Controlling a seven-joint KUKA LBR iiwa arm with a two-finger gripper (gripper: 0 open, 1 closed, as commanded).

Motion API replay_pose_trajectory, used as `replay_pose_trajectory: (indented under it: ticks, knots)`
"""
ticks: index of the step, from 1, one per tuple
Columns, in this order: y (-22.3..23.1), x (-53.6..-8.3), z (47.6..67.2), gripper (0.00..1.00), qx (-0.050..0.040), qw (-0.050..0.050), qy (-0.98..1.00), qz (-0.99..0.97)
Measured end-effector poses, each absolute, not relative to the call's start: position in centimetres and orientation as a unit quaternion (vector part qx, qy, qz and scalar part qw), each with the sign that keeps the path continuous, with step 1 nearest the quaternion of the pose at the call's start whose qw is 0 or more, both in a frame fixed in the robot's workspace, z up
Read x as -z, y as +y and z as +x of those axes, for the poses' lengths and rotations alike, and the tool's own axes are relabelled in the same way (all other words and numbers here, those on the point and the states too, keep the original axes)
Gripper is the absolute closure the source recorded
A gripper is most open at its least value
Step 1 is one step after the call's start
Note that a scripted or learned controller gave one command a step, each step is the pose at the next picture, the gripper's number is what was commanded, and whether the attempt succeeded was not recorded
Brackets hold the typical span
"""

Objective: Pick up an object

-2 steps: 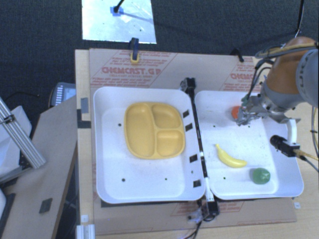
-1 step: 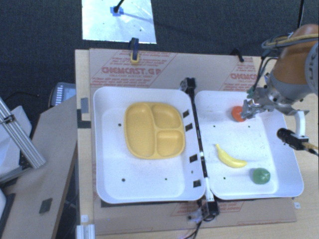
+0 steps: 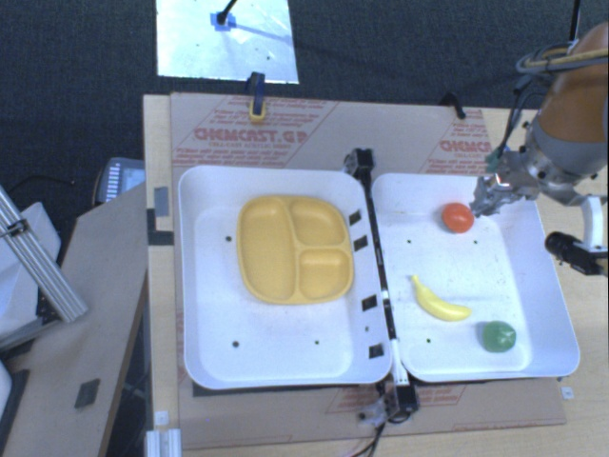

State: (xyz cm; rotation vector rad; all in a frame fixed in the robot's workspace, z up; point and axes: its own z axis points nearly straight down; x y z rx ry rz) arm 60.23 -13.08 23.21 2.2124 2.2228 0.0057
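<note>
Fingers of the gripper are too blurred to tell apart, hanging just right of the orange ball in the right bin. Nearer lie a banana and green ball; the left bin bears a yellow tray.

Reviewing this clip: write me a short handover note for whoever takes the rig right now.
Gripper: low over the right bin's far corner, just right of the orange ball; nothing seen between its fingers.
Things: orange ball, banana and green ball all lie in the right bin. Yellow divided plate sits in the left bin.
Done: nothing lifted.
Left: grasp one object, likely the orange ball, and raise it.
</note>
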Motion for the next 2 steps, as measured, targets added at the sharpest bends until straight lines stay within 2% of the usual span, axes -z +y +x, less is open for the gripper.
replay_pose_trajectory:
  ticks: [2]
  knots:
    - [-1.8,-21.5,61.7,1.00,-0.0011,0.000,0.711,0.704]
